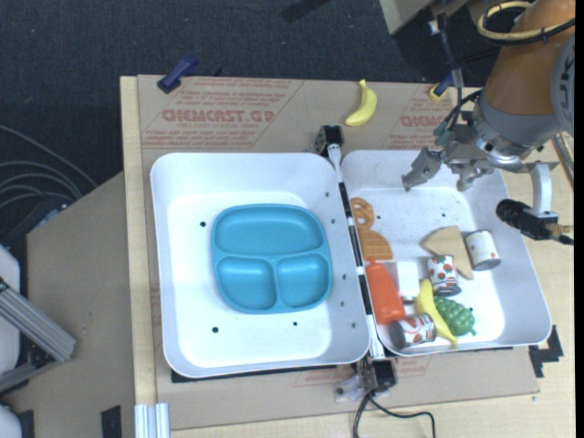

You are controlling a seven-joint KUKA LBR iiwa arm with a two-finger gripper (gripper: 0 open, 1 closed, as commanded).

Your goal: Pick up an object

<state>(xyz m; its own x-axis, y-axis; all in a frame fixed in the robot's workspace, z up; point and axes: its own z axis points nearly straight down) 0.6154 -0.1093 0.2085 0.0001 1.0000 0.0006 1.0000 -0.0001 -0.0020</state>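
Camera view: brown board (274, 108) under bins, dark carpet (82, 26) behind.

Blue tray (270, 255); banana (362, 106) on bench (237, 108)

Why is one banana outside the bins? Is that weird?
Yes, a little. One yellow banana lies on the brown board behind the bins, apart from the other toys, which are piled in the right bin. The blue tray sits neatly in the left bin.
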